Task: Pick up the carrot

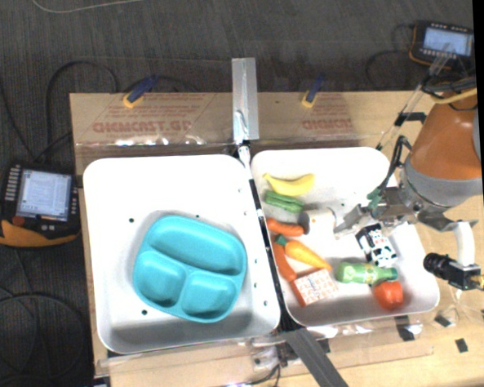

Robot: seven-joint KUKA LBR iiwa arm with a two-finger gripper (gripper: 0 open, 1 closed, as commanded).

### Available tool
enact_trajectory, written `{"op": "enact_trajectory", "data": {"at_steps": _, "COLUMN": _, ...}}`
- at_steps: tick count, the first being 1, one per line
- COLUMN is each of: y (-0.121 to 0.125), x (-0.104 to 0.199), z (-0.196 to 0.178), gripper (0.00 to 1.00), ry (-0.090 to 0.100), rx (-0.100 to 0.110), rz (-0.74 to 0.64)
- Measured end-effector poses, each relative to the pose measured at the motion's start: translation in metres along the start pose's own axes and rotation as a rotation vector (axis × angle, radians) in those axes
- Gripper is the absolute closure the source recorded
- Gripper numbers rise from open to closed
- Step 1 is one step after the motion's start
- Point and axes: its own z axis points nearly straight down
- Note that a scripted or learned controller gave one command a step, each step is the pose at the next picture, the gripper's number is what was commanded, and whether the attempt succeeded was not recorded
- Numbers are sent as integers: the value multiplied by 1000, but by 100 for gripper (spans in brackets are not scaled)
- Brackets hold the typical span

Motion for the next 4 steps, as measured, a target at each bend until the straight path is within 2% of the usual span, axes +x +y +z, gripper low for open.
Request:
{"op": "enact_trajectory", "data": {"at_steps": 1, "y": 22, "x": 18, "z": 71, "gripper": 0, "ry": 1, "rx": 1, "rz": -38}}
{"op": "enact_trajectory", "data": {"at_steps": 2, "y": -15, "x": 40, "z": 92, "gripper": 0, "ry": -19, "rx": -52, "rz": -87}}
{"op": "enact_trajectory", "data": {"at_steps": 3, "y": -14, "x": 45, "z": 82, "gripper": 100, "ry": -8, "rx": -49, "rz": -93}}
{"op": "enact_trajectory", "data": {"at_steps": 4, "y": -14, "x": 44, "z": 82, "gripper": 0, "ry": -9, "rx": -49, "rz": -92}}
